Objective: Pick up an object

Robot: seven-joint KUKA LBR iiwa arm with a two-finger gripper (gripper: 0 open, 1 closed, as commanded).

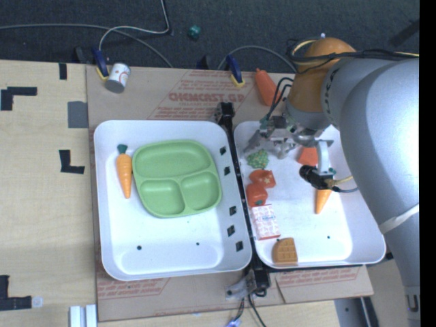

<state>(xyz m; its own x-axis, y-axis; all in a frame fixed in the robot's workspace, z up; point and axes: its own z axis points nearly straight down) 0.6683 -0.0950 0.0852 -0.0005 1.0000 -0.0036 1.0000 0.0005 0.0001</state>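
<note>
Broccoli (258, 159) lies just beside the hand (274, 140); right bin (340, 251).

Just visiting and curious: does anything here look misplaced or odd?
Yes. An orange carrot-like toy lies on the cardboard behind the right bin, outside both bins. A small white can also lies tipped over behind the left bin.
</note>
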